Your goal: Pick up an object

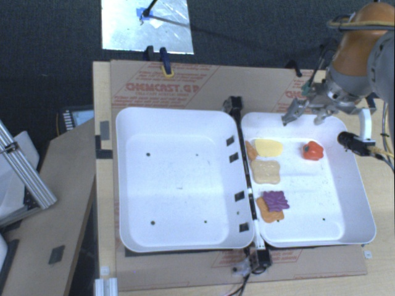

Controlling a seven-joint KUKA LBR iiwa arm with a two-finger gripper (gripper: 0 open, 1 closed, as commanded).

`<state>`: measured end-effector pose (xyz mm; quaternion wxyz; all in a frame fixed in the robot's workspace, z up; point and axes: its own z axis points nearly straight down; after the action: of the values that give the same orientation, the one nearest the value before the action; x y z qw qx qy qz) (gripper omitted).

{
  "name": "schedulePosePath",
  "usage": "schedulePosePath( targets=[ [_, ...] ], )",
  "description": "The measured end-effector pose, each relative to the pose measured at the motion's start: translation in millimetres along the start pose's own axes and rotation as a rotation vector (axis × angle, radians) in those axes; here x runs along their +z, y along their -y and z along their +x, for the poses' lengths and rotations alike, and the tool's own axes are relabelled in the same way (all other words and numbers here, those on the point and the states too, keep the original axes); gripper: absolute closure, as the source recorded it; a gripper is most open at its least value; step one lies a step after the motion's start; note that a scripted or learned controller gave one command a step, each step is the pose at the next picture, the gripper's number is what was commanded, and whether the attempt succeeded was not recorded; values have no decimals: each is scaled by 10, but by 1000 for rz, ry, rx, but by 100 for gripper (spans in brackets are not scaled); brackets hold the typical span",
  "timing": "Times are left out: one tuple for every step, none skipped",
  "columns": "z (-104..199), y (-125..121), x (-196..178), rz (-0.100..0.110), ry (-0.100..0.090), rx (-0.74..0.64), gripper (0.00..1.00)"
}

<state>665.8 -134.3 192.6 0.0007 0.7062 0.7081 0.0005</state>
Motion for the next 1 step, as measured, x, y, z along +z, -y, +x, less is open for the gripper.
schedulePosePath(
  targets=[
    [1, -12, -118, -5, 0, -3, 100]
  ],
)
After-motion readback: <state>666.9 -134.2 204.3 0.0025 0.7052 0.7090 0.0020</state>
